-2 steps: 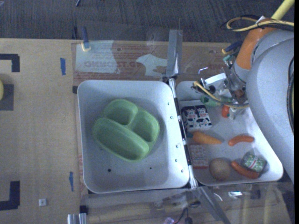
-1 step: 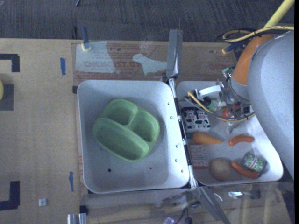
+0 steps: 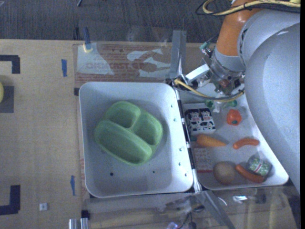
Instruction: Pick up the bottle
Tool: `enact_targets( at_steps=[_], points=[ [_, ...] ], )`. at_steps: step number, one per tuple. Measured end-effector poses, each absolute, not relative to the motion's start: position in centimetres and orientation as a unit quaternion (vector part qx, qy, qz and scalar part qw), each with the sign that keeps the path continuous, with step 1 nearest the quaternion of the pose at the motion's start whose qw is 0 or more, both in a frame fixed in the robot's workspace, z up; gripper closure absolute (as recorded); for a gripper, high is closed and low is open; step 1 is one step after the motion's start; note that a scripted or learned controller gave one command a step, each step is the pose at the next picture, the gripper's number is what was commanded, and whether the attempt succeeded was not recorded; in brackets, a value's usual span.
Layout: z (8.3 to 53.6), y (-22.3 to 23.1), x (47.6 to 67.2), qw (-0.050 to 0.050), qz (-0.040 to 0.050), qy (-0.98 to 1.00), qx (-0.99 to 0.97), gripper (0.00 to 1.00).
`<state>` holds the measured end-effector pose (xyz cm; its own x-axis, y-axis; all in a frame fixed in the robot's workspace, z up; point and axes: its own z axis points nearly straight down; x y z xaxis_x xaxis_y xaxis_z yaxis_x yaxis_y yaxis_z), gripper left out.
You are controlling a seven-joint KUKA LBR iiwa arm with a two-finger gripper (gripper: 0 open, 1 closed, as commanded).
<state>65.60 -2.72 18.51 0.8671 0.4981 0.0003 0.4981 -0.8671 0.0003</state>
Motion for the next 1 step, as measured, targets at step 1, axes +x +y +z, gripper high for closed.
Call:
enact_targets(
  at_steps=[1],
  points=[
    [24.43,-7.27,63.78,0.000,-0.0003,0.195,0.981,0.00]
  ],
)
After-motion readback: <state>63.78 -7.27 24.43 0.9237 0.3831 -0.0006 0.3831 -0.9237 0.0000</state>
